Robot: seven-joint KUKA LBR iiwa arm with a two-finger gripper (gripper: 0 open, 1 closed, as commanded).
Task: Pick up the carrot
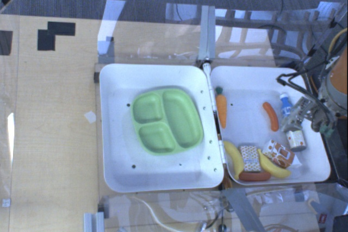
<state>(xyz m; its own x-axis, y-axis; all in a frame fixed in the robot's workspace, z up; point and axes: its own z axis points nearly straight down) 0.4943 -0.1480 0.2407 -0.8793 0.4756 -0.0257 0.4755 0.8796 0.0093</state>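
- Nearest the lens, along the 6 o'clock wall of the right bin (321, 174), lie a red sausage (254, 176), two bananas (234, 156), a small patterned box (250, 157) and a red-and-white packet (278, 154); whatever print they carry is too small to read.
- From 3 o'clock the grey arm (333, 81) reaches in low over the right bin, cables looped around its wrist.
- At its tip the claw (300, 115) hangs over the bin's 3 o'clock side, just beside a small can (296, 140) and a blue-capped bottle (285, 104); I cannot tell how wide it stands, and nothing shows between its tips.
- Against the right bin's 9 o'clock wall lies the carrot (221, 108), green top toward 12 o'clock, well apart from the claw.
- Between carrot and claw rests a second sausage (270, 116), tilted.
- On the counter (49, 133) the left bin (111, 171) holds a green divided plate (166, 120).
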